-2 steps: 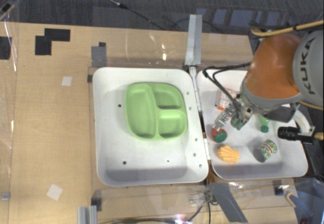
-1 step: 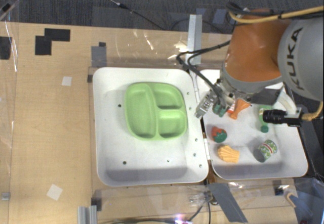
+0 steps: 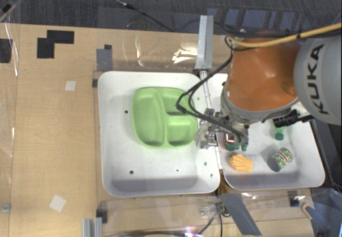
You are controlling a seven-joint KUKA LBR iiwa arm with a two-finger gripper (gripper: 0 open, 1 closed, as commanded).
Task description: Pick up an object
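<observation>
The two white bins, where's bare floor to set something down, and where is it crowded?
The left bin has bare floor left of the green divided tray and along its front edge. The right bin is crowded: the gripper, an orange ridged piece, a can and a small green item. A bare strip runs along its front wall.

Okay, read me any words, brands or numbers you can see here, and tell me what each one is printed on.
"KUKA": black letters on the grey arm, running down its casing.
The small can in the right bin has a patterned label, too small and blurred to read.
</observation>
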